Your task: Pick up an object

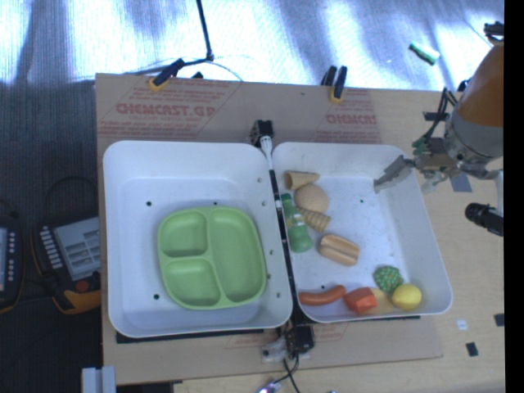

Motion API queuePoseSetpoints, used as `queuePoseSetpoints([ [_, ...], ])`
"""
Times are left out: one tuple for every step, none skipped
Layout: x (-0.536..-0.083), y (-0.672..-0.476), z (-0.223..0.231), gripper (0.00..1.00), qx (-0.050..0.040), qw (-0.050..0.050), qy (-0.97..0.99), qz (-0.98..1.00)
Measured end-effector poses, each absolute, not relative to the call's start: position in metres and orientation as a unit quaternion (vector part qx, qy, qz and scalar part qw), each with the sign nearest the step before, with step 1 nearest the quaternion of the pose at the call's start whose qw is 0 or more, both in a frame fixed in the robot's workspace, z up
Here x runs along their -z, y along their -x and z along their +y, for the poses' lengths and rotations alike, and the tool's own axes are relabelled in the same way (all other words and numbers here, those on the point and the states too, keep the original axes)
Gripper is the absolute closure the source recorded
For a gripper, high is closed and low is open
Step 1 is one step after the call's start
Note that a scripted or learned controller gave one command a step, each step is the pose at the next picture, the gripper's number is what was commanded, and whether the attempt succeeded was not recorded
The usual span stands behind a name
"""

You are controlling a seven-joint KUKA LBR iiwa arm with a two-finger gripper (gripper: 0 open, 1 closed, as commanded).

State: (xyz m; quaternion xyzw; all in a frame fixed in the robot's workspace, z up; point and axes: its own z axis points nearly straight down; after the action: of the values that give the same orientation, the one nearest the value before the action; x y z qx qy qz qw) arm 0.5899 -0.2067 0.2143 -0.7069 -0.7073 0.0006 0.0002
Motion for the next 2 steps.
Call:
queuePoseSetpoints([
  [-0.159,-0.576,-0.151,0.0,-0.0007,0.001,0.708,-0.706],
  [-0.094,-0.574,-0.112,0.0,-0.0007,0.0,0.728,-0.686],
])
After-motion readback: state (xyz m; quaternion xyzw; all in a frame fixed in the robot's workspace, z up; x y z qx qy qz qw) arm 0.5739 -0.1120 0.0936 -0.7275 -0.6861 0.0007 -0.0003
